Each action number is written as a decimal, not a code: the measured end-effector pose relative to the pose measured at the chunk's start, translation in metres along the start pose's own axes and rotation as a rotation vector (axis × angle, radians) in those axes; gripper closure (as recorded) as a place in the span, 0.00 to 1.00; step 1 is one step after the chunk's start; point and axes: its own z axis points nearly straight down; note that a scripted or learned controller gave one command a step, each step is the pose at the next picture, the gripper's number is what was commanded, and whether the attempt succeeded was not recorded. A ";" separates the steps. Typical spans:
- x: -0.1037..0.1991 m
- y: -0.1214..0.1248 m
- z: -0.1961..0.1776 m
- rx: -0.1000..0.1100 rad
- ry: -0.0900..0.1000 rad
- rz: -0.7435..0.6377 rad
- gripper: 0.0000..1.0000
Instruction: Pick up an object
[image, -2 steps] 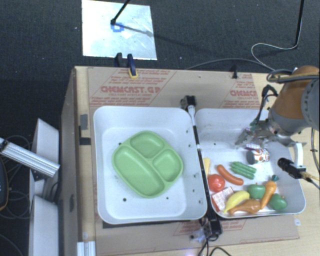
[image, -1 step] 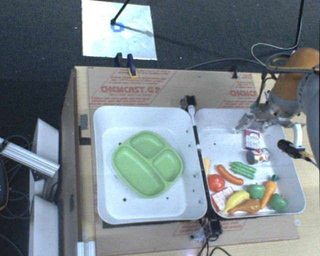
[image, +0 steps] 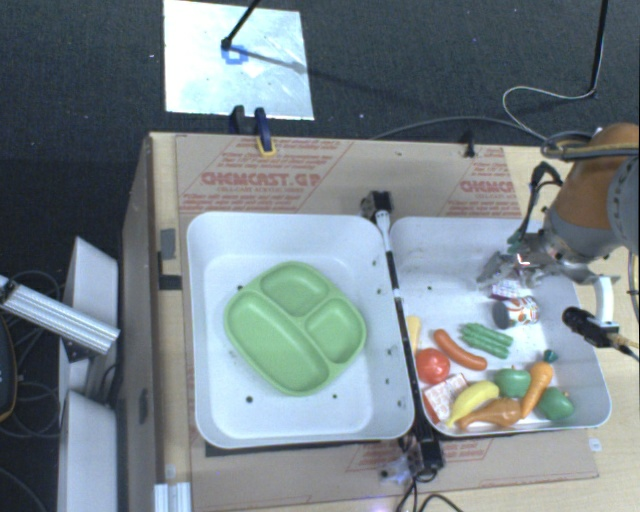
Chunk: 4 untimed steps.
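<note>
Jaws state: cannot tell, gripper seen from above, blurred, low over right bin far side. Nearest object: small white-red packet, just below gripper toward camera, near touching. Green pickle farther, long axis slanted. Short move toward camera needed, I judge.

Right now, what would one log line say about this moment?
gripper: over right bin | nearest: crumpled wrapper | held: nothing seen | left bin: green plate
</note>
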 end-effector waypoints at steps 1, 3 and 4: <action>0.000 -0.063 0.000 0.000 0.000 0.001 0.00; 0.059 -0.115 -0.091 0.000 0.001 -0.002 1.00; 0.134 -0.139 -0.147 -0.001 0.001 -0.002 1.00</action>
